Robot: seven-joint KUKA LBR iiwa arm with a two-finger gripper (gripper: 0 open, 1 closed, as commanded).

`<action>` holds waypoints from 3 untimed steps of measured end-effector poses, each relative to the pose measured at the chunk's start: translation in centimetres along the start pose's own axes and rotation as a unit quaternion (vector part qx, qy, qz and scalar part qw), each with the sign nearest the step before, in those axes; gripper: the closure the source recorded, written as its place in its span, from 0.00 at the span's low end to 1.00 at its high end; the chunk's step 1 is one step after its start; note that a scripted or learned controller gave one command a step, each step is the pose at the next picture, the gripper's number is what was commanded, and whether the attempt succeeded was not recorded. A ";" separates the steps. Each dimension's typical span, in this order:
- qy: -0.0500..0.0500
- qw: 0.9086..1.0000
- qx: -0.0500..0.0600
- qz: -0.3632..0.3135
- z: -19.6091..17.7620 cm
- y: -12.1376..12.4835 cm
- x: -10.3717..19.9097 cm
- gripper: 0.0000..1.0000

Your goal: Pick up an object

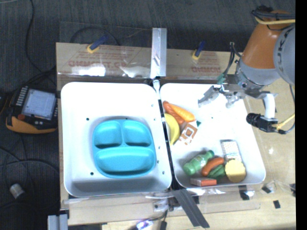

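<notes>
My gripper (220, 98) hangs over the back right part of the right bin (249, 133), its two fingers spread apart with nothing between them. Below and left of it lie an orange carrot (180, 111), a yellow banana (172, 128) and a small orange-and-white box (188, 133). Near the bin's front sit a green bottle (196, 162), a small carrot (212, 166), a yellow block (235, 170), a white packet (230, 149) and a red stick (203, 181).
The left bin (76, 104) holds a blue divided tray (124, 146). A metal post (159, 51) stands behind the divider between the bins. A handheld device (33, 107) lies on the floor at far left.
</notes>
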State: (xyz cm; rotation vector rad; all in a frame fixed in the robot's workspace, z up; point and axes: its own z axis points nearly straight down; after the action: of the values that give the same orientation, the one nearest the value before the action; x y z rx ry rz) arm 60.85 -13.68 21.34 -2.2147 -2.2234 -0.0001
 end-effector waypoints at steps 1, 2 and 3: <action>-0.001 0.998 -0.001 -0.067 12.0 2.4 2.3 0.00; 0.000 1.000 0.000 -0.009 3.1 -3.2 4.9 0.00; -0.003 1.000 -0.006 -0.023 12.4 0.4 3.6 0.00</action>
State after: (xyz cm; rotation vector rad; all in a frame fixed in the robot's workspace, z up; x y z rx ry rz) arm 61.20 -10.06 8.95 -2.1722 -2.2828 -0.0073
